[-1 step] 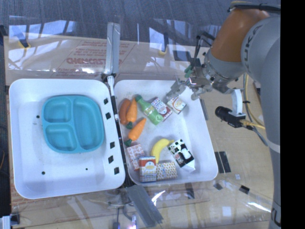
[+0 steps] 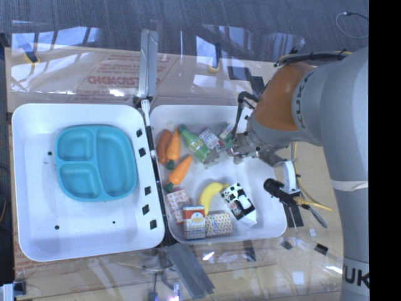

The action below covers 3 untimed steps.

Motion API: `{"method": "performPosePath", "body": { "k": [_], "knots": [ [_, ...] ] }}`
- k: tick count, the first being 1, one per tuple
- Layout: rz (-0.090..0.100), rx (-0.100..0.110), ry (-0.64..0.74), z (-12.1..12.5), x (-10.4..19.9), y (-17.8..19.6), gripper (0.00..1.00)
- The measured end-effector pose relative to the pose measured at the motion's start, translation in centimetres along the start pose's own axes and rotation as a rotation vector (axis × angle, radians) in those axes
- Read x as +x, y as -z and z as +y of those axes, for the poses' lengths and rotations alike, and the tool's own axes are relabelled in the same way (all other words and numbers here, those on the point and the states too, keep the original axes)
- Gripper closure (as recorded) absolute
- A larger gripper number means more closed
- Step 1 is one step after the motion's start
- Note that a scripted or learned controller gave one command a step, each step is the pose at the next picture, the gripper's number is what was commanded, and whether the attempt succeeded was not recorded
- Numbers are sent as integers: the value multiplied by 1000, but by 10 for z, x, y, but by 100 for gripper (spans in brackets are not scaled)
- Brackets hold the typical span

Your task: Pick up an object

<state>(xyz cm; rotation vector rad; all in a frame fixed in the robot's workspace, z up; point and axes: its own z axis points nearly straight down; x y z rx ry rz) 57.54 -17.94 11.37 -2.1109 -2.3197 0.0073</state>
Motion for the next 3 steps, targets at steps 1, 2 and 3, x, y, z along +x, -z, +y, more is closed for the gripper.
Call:
{"method": "performPosePath", "body": {
  "k": [1, 2, 3],
  "knots": [
    [-11, 3, -9, 56, 51, -23, 0],
    [-4, 4, -4, 57, 55, -16, 100],
    [-2, -4, 33, 90, 111, 116, 100]
  ]
}}
